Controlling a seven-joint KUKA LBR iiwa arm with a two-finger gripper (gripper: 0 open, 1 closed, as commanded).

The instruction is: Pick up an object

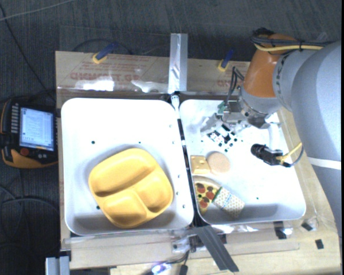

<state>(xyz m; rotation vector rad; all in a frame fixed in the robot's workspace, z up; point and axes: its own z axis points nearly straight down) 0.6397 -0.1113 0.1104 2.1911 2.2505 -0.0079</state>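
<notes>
gripper: two-finger gripper [225, 132] low over the upper part of the right-hand white bin [292, 202]; can't tell fingers' state
targets: round tan disc [219, 162], pale yellow cheese-like wedge [200, 164], toy pizza slice [206, 192], patterned wrapped block [229, 202], all nearer the front of the bin
left bin: yellow divided plastic plate [131, 186]
risk: gripper sits beside the items, not over one; a close here likely grabs nothing

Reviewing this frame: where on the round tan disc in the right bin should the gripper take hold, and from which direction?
Probably straight from above, fingers across the far-right rim of the round tan disc. It lies flat in the right bin, its left edge against a pale square piece, so the other sides are freer.
</notes>
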